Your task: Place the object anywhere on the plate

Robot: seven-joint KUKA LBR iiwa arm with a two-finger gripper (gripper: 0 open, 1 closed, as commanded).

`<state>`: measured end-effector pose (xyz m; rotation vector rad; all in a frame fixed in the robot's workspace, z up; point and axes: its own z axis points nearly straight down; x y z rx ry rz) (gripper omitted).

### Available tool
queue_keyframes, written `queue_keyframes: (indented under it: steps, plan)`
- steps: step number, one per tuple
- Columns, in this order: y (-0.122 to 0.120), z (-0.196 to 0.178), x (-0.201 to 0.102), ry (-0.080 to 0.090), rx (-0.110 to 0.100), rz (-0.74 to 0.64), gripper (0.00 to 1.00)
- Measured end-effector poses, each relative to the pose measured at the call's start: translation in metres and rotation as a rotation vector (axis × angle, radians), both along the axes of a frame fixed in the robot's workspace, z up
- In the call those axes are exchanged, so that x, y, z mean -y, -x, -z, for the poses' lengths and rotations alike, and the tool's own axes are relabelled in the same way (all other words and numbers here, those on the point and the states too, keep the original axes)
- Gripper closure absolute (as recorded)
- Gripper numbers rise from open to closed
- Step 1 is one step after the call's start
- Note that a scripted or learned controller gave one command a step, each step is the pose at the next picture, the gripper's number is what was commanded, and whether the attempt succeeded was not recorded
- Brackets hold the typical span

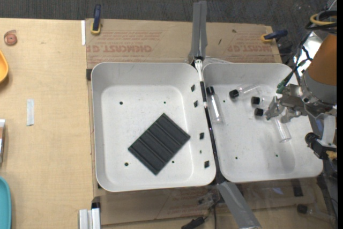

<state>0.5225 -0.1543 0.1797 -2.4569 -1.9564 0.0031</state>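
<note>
From the overhead camera, the landmark is the central divider (199,56), the grey bar standing between the two white bins. Left of it sits the left bin (107,83), and lying flat on its floor, turned at a diagonal, is the dark ribbed plate (159,143), a black rectangular slab well apart from the divider and from every wall.

Right of the divider is the right bin (241,169), and this is where the clutter is. Just beside the divider a clear tube with a black cap (212,104) lies along the bin's left wall. Further right a second clear tube (244,91) rests at a slant near the top, its black cap pointing back toward the divider. Two small black caps (257,106) sit close together past that. Another clear tube (282,130) lies farthest from the divider, right under the arm's tool.

The gripper (284,107) hangs low over that right-hand side of the right bin, at the end of the grey arm (324,69) with its orange band. Its metal parts overlap the top of the clear tube, but whether its fingers are spread or closed on anything, I cannot tell.

Behind both bins runs printed cardboard (139,43), pinned by a blue clamp (96,19) left of the divider and another clamp (273,36) right of it.
</note>
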Motion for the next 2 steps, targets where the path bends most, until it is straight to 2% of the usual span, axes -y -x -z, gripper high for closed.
queue_keyframes:
  steps: [1,2]
  plan:
    - [-0.065,-0.01,-0.047,0.002,-0.002,0.213,1.0]
    - [-0.111,-0.01,-0.105,0.003,-0.002,0.333,1.0]
